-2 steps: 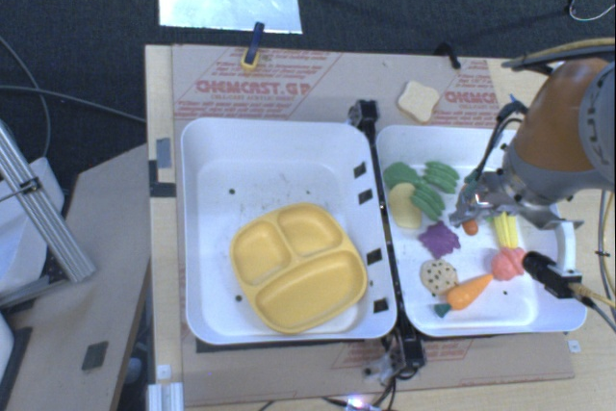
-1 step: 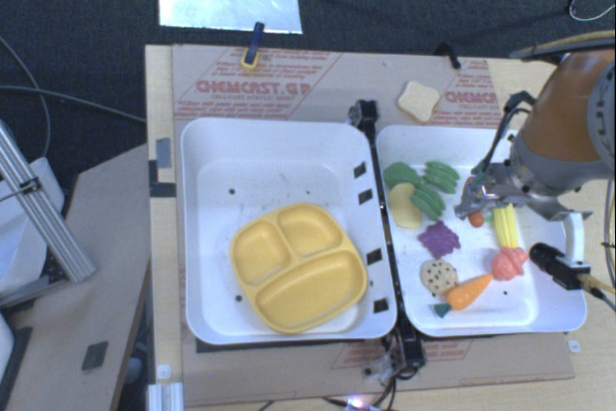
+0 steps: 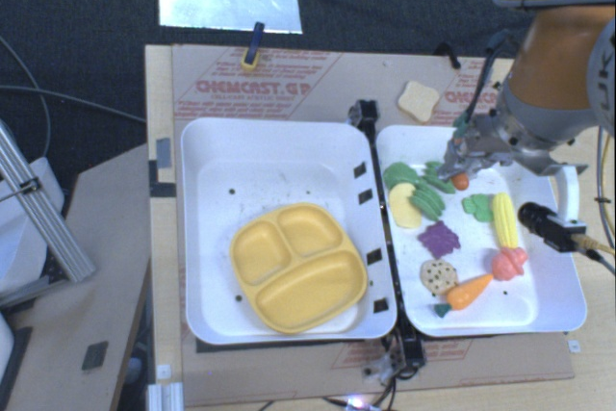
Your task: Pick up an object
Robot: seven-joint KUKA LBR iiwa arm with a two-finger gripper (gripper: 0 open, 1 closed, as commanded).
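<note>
In the right bin (image 3: 549, 308), the claw (image 3: 460, 170), grip unclear, touches a small red-orange piece (image 3: 461, 180).

Tool (image 3: 456, 165) low over toy foods in right bin (image 3: 553, 308); yellow divided plate (image 3: 298, 267) in left bin (image 3: 207, 207).

My arm (image 3: 568, 63) has a rounded grey shell with a broad orange band above the wrist. A dark cable loops over its top and runs down its side. Below sits a metallic grey gripper (image 3: 460, 170) assembly, and a black cylindrical fitting (image 3: 545, 226) sticks out on a white bracket.
</note>
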